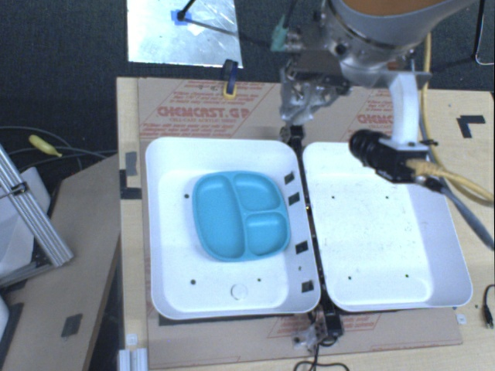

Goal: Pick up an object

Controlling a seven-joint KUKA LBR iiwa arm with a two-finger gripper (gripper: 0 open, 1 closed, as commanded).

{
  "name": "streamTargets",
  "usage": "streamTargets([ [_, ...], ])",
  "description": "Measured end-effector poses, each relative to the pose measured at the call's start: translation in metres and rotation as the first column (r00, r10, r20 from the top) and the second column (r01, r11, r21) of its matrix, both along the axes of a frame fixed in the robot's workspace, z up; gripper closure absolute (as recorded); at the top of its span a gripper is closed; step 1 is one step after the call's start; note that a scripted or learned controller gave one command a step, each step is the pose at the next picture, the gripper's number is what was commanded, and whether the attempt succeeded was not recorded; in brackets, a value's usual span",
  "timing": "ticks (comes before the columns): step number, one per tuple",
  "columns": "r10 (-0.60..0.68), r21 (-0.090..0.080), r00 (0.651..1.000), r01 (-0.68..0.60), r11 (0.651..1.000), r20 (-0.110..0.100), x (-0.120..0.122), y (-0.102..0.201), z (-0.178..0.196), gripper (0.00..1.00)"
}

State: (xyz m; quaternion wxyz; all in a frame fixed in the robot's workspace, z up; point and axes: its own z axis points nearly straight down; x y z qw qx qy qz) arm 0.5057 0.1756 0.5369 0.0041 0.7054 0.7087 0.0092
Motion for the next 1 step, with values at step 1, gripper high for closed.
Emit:
streamTargets([
  [1,-0.010,-0.008,1.000,0.010,1.000,-0.014,0.0464,-0.0608,-0.0017,1.00],
])
